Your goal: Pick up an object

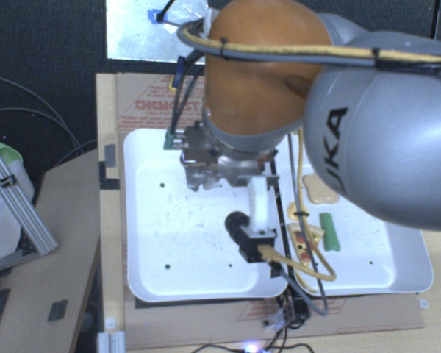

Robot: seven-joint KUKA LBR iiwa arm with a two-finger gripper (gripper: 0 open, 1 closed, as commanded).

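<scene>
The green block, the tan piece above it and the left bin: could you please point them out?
green block (329,231): camera view, middle of its top face.
tan piece (320,190): camera view, its visible flat centre.
left bin (134,219): camera view, its left rim.

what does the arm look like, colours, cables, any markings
The arm is a bulky rounded grey casing with black "UKA" lettering showing on its side. Above the wrist sits a domed orange band. A yellowish cable runs across the band and another loops down past the wrist. The tool is a metallic grey block with dark cables.
</scene>
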